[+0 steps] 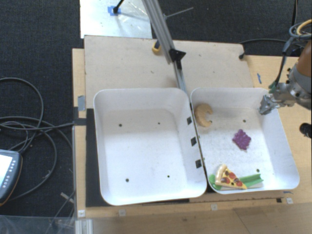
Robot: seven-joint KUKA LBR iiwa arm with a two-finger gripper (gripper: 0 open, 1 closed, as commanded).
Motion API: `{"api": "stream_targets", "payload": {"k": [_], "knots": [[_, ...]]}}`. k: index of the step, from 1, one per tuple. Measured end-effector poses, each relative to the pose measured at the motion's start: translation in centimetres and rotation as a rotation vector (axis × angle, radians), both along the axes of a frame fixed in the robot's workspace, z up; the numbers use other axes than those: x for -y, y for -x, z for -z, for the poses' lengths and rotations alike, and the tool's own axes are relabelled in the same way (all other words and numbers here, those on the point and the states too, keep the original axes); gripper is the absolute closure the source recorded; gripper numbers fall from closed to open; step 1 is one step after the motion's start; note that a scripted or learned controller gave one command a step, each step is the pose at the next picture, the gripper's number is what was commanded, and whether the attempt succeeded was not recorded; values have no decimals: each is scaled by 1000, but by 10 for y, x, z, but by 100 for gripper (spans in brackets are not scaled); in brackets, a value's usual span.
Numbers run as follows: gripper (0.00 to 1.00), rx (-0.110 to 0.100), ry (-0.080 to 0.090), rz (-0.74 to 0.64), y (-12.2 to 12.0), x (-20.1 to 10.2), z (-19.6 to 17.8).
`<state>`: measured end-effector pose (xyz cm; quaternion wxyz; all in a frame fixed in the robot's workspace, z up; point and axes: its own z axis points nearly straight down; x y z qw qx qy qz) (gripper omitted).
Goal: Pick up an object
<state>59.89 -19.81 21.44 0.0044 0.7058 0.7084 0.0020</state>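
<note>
- Camera view: a purple grape cluster (242, 139) lies loose near the middle of the right bin (278, 130).
- A tan croissant (203, 115) sits at ten o'clock from the grapes, near the divider.
- A pizza slice (229, 178) rests beside a green leaf (251, 180) at six o'clock, by the front wall.
- The gripper (266, 106) hangs at two o'clock over the bin's rim, carrying nothing visible; finger state cannot be told.
- The left bin (141, 145) lies at nine o'clock.

One fixed camera above the bench (146, 62), slanted down, both bins (146, 145) framed
</note>
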Motion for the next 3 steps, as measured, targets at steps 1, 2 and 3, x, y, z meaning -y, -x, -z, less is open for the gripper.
{"api": "stream_targets", "payload": {"k": [1, 2, 3], "knots": [[100, 1, 0, -2, -2, -1, -66], [100, -6, -4, -7, -9, -57, -70], [100, -6, -5, -7, -18, -110, -74]]}}
